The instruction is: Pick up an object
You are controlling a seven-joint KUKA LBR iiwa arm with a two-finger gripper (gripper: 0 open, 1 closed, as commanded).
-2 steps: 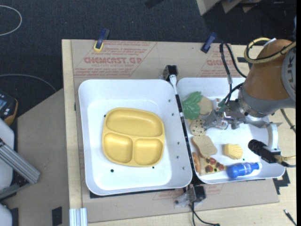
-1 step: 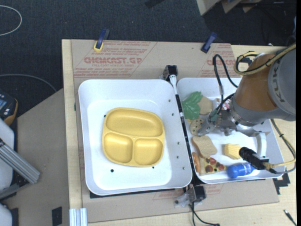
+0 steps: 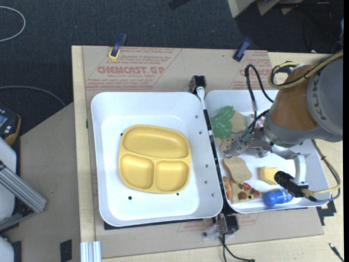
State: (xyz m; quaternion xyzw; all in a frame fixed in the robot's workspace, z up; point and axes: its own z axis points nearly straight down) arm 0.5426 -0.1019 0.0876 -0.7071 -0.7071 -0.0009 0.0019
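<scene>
Seeing gripper (image 3: 241, 141) low in right bin (image 3: 322, 162), between green leaf toy (image 3: 222, 120) and bread slice (image 3: 238, 170); I can't tell its grip state. Yellow tray (image 3: 155, 158) in left bin (image 3: 103, 146).

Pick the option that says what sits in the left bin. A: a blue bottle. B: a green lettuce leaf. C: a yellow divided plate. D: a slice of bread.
C: the yellow divided plate lies alone inside the left bin, while the food items sit in the right bin.

Dark grey carpet floor (image 3: 82, 15) around a brown board-topped bench (image 3: 163, 64), white cable loop (image 3: 11, 23) at left.
</scene>
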